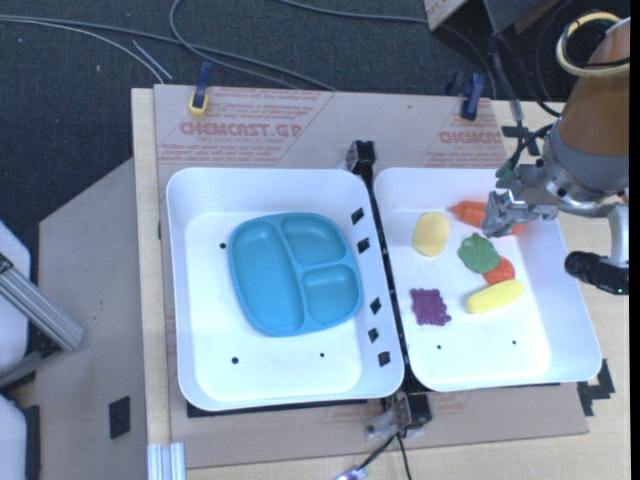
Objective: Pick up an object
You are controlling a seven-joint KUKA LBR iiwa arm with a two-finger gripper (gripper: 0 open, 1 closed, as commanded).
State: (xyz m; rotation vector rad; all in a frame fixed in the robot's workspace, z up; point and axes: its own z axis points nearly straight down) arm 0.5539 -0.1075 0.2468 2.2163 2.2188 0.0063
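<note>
Orange piece (468,210): lies near the far wall of the right bin (560,358), partly hidden under the gripper; its shape cannot be made out in full.
Gripper (503,211): hangs low over the right bin, directly above the right end of the orange piece; whether it is released, clenched or grasping anything cannot be told from this slant.
Green piece (478,255): just in front of the gripper, touching a small red piece (503,268) on its right.
Yellow oblong piece (494,295): lies tilted, just in front of the green and red pieces.
Pale yellow piece (431,234): rounded, to the left of the orange piece, apart from the green one.
Purple piece (431,306): flat and ragged-edged, nearest the divider, in front of the pale yellow piece.
Arm (597,118): grey with an orange section, enters from the right above the right bin.
Left bin (200,368): holds a blue divided tray (295,271) with three compartments, lying flat near its middle.
Bench board (250,118): brown, printed with red lettering, clamped at its far edge by two blue clamps (201,98).
</note>
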